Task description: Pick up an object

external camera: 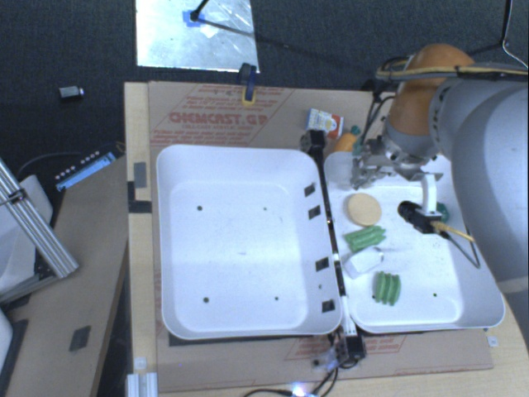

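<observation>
Obliquely from above: grey two-finger gripper (361, 176) hanging over the far corner of the right shallow white bin (463, 304); whether it is spread or closed cannot be judged. Just nearside of the gripper lies a round flat tan disc (364, 209); progressively farther from it lie a green ridged piece (364, 238), a small white block (362, 263) and a second green ridged piece (386, 289). A small orange object (345, 144) sits just beyond the gripper, opposite the disc. The left shallow white bin (178, 222) lies well to its side
</observation>
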You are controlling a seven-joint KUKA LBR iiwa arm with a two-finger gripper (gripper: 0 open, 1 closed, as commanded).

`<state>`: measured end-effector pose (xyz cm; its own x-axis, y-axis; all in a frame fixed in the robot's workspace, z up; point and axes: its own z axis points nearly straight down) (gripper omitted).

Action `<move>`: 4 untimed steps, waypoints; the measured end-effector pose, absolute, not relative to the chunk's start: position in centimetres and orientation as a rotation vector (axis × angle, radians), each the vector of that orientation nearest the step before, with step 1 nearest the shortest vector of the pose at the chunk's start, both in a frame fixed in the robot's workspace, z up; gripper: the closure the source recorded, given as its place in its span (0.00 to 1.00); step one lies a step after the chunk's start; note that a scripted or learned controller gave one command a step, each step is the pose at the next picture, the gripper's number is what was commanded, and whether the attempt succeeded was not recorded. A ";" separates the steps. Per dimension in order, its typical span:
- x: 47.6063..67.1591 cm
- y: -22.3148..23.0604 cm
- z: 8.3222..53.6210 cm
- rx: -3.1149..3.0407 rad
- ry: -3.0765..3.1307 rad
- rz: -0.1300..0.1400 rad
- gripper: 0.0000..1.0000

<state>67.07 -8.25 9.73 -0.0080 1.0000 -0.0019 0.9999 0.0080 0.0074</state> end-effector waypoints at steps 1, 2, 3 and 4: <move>67.1 4.0 19.2 2.201 2.235 0.019 1.00; 66.7 0.9 26.8 2.216 2.217 0.011 1.00; 64.5 0.2 35.3 2.214 2.218 0.013 1.00; 56.9 0.5 34.4 2.222 2.224 -0.001 1.00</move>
